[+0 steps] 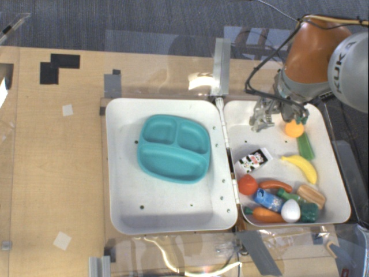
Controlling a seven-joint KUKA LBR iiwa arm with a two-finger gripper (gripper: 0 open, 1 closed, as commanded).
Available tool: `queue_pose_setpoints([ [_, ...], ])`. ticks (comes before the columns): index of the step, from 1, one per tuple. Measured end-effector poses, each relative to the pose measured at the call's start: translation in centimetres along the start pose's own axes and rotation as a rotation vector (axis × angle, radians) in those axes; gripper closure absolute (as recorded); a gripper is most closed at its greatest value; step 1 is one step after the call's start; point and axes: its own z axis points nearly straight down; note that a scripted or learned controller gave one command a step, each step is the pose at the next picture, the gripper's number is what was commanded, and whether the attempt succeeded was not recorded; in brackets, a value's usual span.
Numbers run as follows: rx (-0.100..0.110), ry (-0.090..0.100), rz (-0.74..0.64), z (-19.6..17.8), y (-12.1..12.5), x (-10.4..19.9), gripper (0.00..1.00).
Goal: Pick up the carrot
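Note:
The carrot [266, 214] is an orange stick lying flat at the front edge of the right bin [237, 119], wedged between a blue toy and a white egg. My gripper [263, 120] hangs over the back of that same bin, well behind the carrot and apart from it. It is open, and nothing shows between its silver fingers [257, 120]. The arm's orange band [308, 51] rises behind it at the upper right.
The right bin also holds an orange ball [294, 129], a green vegetable [305, 146], a banana [302, 166], a black-and-white card [254, 160], a red tomato [248, 184], a red-orange pepper [276, 185] and a bread piece [311, 194]. A teal divided plate [173, 148] lies in the left bin [124, 206].

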Motion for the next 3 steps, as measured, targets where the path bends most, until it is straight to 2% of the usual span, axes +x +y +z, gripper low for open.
queue_pose_setpoints([
  [1, 0.01, -0.004, -0.477, 3.9, -3.4, 0.5, 1.0],
  [2, 0.017, -0.02, -0.477, 2.2, -3.4, 0.0, 1.0],
  [3, 0.007, 0.0, -0.618, 4.1, -10.4, 2.2, 1.0],
])
